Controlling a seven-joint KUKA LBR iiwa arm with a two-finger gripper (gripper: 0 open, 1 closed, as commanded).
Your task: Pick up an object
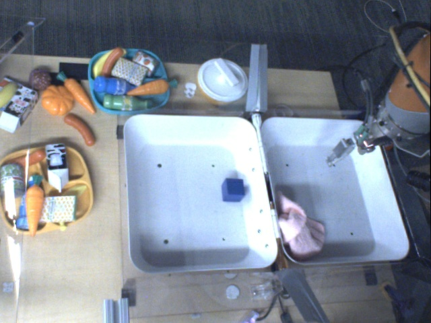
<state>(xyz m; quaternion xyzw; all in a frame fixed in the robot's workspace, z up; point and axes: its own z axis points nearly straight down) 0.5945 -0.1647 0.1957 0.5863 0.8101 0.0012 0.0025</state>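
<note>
the blue cube [234, 189] lies in the left bin [155, 247], a little toward that bin's right wall and about midway between its far and near edges, well apart from the walls. it looks small, stiff and light, with flat sides, so i judge it should be taken on two opposite faces, from above. the pink cloth [300, 226] lies crumpled in the right bin [394, 241], at its near left corner, touching the left wall. it is soft and would fold; a pinch on a raised fold seems best. the tool [337, 153] hangs over the far part of the right bin with nothing in it; how wide it stands i cannot tell.
</note>
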